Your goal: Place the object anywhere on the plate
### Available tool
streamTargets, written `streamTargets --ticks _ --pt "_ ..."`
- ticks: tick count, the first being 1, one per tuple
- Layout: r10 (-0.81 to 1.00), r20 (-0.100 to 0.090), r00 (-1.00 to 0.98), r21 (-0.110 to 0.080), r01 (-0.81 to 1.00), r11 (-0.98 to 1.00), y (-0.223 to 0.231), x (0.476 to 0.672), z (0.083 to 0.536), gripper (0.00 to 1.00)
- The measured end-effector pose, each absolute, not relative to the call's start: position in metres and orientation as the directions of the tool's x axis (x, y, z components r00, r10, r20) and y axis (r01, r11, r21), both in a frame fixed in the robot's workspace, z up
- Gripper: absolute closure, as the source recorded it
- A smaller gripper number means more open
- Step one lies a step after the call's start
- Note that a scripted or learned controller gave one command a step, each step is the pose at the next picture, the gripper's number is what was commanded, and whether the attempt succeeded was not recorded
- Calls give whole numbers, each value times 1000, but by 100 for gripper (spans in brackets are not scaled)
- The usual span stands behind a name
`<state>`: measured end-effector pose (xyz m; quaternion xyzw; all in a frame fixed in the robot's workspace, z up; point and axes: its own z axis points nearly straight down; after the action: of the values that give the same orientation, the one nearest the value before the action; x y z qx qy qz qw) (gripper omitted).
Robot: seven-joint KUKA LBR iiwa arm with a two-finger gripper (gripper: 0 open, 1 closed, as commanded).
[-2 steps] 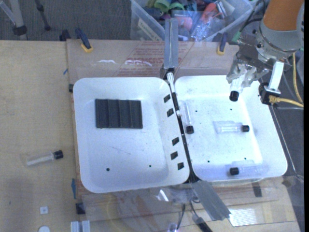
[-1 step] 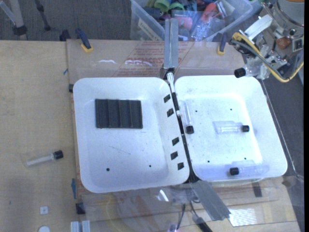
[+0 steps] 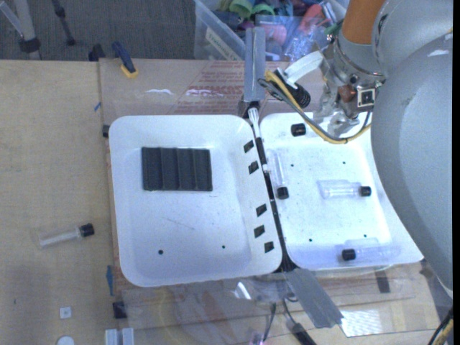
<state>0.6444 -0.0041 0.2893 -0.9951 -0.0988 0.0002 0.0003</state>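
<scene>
Locate the two white bins side by side on the table (image 3: 50, 157). The left bin (image 3: 129, 257) carries a dark ribbed plate (image 3: 177, 169), rectangular and made of four parallel strips, lying flat in the bin's upper left area. The rest of that bin's floor shows a few small dark specks.

The right bin (image 3: 374, 228) holds several clear vials with black caps. One vial (image 3: 343, 190) lies near the bin's centre, cap pointing right. A second vial (image 3: 277, 176) lies just beside the divider between the bins, cap toward the bottom. A third vial (image 3: 366, 251) rests near the bin's lower edge. A loose black cap (image 3: 297, 129) sits near the bin's upper left corner.

Note the arm (image 3: 417, 121) entering from the right; its grey body covers much of the right bin's right side. The orange band (image 3: 366, 13) sits above the wrist. The gripper (image 3: 338, 113) is positioned over the upper edge of the right bin, well apart from the plate. You cannot tell whether it is open or closed, as cables and the wrist body clutter that area; no vial is visible in it.

Outside the bins, another vial (image 3: 66, 234) lies on the table to the left. A clear tub (image 3: 273, 13) of coloured items stands behind the bins.
</scene>
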Motion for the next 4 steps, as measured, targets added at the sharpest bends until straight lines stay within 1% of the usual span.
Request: streamTargets --ticks 1,2,3,4 --pt "200 -1 980 -1 200 -980 61 637 201 100" --pt "199 -1 980 0 199 -980 126 554 256 100" --pt "198 1 980 1 198 -980 215 511 317 100" --pt "239 3 971 1 239 -971 224 606 403 100"
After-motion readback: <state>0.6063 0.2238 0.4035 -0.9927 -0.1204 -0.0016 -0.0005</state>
